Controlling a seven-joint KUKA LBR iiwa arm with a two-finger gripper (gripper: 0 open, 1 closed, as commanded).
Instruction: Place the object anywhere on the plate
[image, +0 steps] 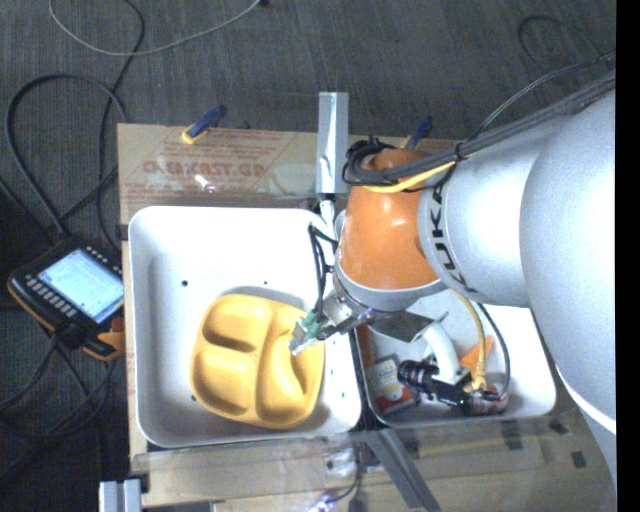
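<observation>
The tool hung at the right edge of the yellow plate, which lay in a white bin; whether it was wide or narrow could not be told.

The grey arm hides most of the right bin and runs off the frame's right — the gripper, at mid-frame, is too small to make out.

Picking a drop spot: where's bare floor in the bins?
Left bin: bare floor between its far wall and the yellow divided plate, plus a strip along its left wall. The tool hangs over the plate's right edge. Right bin: crowded, largely under the arm.
</observation>
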